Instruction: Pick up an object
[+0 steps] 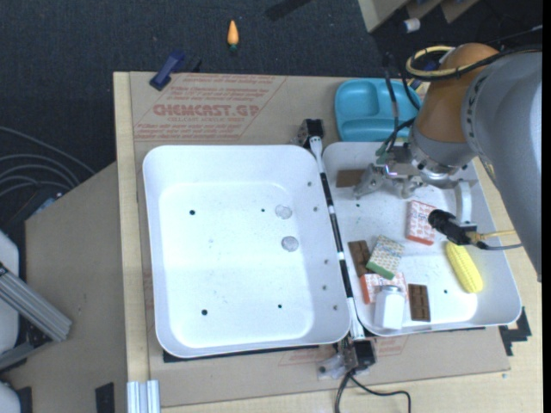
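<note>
Near the right bin's (pixel 504 304) far edge, the tool (pixel 398 172) hovers, grip state unclear.

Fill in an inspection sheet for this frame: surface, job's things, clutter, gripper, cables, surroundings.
Surface: brown bench bearing left bin and right bin side by side.
Job's things: in the right bin, yellow corn, white bottle, patterned box, red-and-white packet, brown blocks.
Clutter: teal tray behind the right bin; blue item at the bench's far edge.
Gripper: gripper low over the right bin's far end; finger state unclear.
Cables: black cables by the wrist; grey cables on the floor, left.
Surroundings: dark carpet, small orange object.
</note>
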